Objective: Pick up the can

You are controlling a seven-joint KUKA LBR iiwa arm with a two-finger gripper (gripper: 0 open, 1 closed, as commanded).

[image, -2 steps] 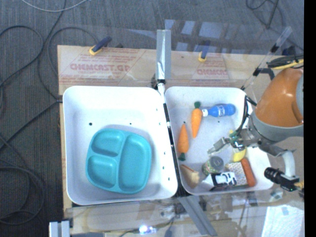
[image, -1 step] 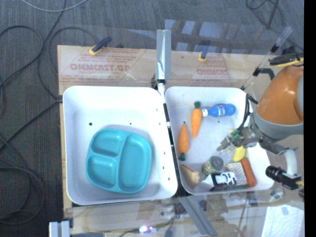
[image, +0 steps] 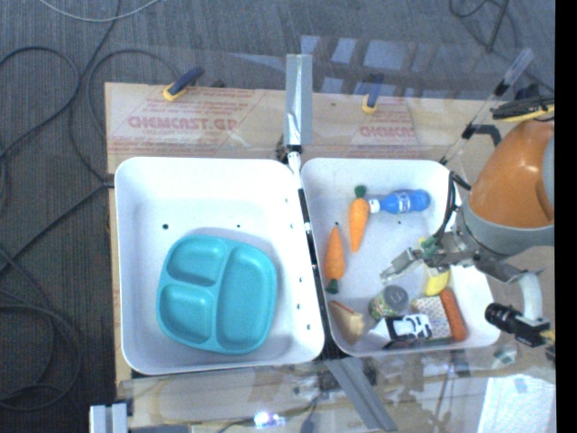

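Your jaws (image: 407, 262) hang open and hold nothing, just above the can (image: 393, 299), which stands low in the right bin (image: 379, 171) squeezed among other things, so you must come straight down to grab it.

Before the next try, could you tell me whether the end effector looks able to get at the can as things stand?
Probably yes: the end effector hangs just above the can, whose top is uncovered, though toys crowd its sides.
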